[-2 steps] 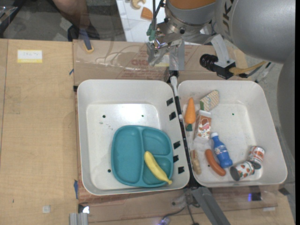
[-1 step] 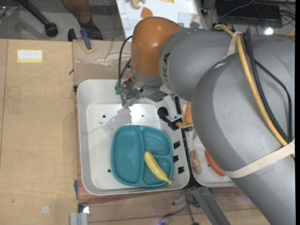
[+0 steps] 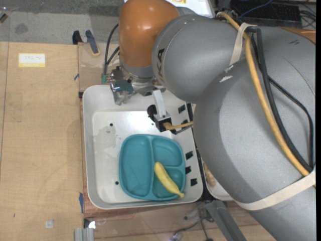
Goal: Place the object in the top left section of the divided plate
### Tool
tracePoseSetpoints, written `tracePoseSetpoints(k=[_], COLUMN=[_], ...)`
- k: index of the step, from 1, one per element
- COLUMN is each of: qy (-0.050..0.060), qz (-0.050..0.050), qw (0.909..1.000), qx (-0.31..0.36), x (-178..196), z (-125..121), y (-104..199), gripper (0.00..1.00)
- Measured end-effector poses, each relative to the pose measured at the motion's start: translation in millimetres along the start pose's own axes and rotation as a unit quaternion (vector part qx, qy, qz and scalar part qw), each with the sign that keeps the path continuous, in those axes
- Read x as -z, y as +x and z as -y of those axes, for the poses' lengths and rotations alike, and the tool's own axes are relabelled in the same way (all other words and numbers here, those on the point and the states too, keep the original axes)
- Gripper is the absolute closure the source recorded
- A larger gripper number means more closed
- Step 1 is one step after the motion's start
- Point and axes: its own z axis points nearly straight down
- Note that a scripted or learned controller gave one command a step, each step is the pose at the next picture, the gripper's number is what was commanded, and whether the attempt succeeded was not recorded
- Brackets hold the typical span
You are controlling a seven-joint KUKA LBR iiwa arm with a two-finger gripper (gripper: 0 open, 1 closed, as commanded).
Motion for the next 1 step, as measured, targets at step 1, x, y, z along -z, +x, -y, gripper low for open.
tracePoseSetpoints(k=[1], qy=[0.0], qz=[0.0], qw=[0.999], qx=[0.046], x=[-5.0], z=[-6.4], y=[29.8], gripper=[1.0])
